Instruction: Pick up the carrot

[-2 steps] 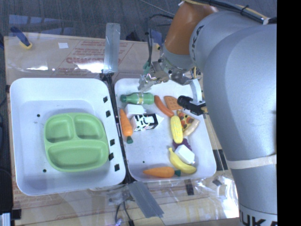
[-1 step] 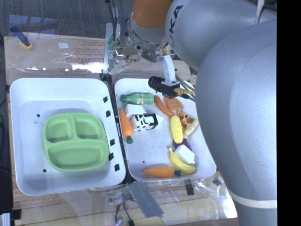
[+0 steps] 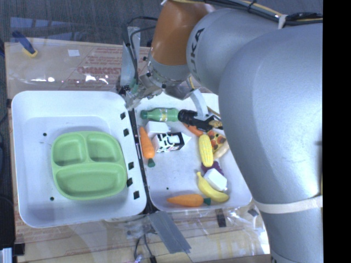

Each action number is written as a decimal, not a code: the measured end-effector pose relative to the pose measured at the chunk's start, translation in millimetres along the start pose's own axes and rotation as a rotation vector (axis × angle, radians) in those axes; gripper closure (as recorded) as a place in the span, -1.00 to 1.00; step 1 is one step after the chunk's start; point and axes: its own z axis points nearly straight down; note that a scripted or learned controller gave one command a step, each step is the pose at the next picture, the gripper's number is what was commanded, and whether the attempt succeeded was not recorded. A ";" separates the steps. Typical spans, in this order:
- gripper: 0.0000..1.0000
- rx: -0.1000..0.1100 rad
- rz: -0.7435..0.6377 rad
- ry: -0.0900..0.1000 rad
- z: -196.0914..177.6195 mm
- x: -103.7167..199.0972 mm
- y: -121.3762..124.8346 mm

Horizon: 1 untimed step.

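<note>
I am reaching in from the right, wrist bent down, my claw [image 3: 133, 93] hovering just above the carrot [image 3: 146, 143]; its fingers' state I cannot tell.

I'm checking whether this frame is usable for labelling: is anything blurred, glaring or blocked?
Camera view: the arm looms large and soft-edged, covering the right bin's far side; glare streaks the clear sheet behind the bins; the green divided plate and the carrot by the divider are evenly lit and fairly sharp.
</note>
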 end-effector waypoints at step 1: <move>1.00 -0.020 -0.010 -0.008 -134.2 -20.0 -28.6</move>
